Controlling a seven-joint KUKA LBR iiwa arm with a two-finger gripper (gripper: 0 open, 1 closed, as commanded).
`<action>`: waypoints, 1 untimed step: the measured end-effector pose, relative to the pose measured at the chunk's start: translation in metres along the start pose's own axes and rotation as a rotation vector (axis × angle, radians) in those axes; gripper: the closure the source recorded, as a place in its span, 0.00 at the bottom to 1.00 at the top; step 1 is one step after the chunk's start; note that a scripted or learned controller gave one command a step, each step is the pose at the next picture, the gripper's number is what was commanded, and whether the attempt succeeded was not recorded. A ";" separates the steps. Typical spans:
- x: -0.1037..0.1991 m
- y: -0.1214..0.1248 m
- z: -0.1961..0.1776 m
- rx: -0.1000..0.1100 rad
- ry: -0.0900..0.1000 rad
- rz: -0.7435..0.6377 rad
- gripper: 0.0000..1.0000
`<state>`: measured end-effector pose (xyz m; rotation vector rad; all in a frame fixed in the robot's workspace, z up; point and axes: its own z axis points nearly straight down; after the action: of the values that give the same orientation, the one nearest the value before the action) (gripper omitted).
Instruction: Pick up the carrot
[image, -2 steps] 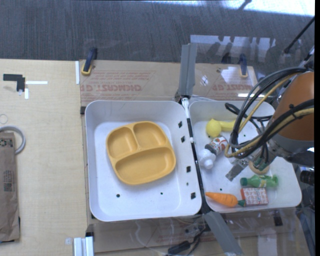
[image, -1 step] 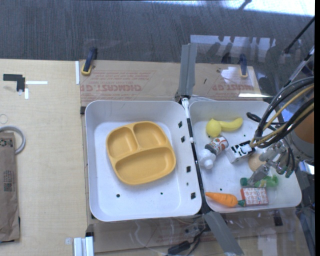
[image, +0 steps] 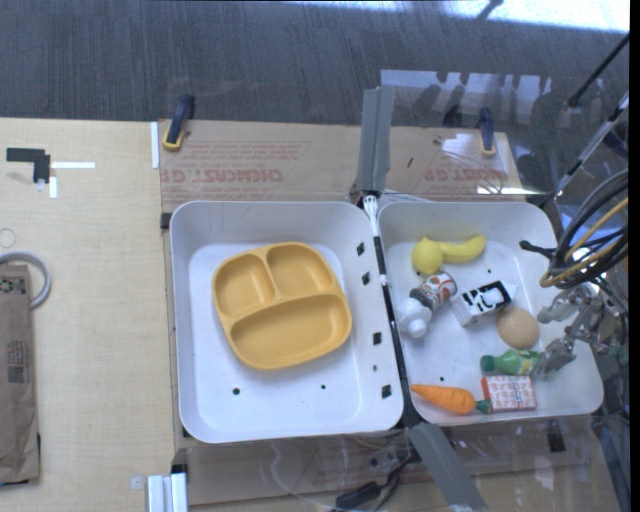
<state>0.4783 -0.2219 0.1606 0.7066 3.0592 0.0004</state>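
The orange carrot (image: 443, 399) lies on its side near the front edge of the right bin (image: 455, 215), its tip pointing left and its green stub to the right. My gripper (image: 550, 338) hangs over the bin's right side, above and to the right of the carrot and well apart from it. Its two metal fingers stand open, one finger (image: 549, 312) beside a tan round object (image: 518, 328) and the other just right of a green item (image: 510, 362). Nothing sits between them.
Sharing the right bin are a banana (image: 462, 247), a lemon (image: 427, 256), a small bottle (image: 428, 298), a white box (image: 484, 300) and a red packet (image: 510, 393) right beside the carrot. A yellow divided plate (image: 283, 305) lies in the left bin (image: 190, 330).
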 end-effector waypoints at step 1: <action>-0.045 0.022 -0.045 -0.001 -0.004 -0.658 0.00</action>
<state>0.5281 -0.2216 0.2057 -0.3200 3.1198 -0.0007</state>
